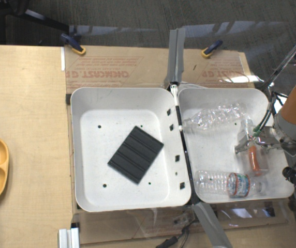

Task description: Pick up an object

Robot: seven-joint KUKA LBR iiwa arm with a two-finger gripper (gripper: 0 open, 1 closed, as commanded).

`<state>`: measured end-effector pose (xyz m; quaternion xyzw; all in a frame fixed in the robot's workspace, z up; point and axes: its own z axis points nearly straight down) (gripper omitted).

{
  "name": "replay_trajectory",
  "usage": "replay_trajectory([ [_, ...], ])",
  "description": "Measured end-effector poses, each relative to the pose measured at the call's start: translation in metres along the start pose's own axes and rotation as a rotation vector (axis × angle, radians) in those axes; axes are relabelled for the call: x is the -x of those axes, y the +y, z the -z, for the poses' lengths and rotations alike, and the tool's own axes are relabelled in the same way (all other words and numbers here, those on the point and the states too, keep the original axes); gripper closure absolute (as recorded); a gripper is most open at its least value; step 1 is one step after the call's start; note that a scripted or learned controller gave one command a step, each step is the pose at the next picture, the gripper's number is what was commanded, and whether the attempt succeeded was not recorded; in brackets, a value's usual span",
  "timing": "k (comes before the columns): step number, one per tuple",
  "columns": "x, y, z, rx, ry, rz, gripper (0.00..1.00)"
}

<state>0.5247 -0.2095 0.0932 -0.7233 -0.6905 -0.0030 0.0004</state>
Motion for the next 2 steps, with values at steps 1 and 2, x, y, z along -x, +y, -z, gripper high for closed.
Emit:
replay_trajectory([
  [1, 0.000, 0.000, 0.008, -0.003, 0.001, -0.002, 1.00],
  [2, -0.085, 0.012, 0.088, -0.006, -0.006, -0.065, 1.00],
])
